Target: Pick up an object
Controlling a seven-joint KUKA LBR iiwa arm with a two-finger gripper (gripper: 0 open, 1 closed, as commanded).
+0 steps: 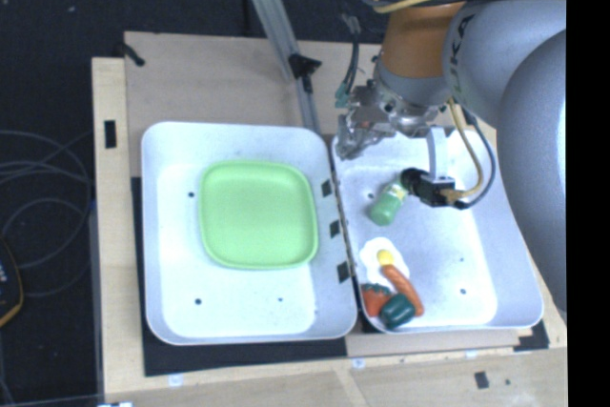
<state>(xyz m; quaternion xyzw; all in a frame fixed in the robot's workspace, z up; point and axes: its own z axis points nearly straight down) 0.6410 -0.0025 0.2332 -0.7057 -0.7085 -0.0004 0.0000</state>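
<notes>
gripper low at the far left corner of the right-hand white bin, finger state impossible to tell, nothing visibly held. small green bottle-shaped toy with pale cap lying on that bin's floor just toward the camera and slightly right of it, long axis slanting up-right. round white plate of toy food nearer the camera along the divider; flat square green plate in the left bin.

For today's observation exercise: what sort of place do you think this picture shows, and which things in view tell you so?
Probably a robotics lab test bench, not a kitchen. A grey robot arm reaches over two white bins, and the items in them look like toys: a green plate and small play-food pieces.
</notes>
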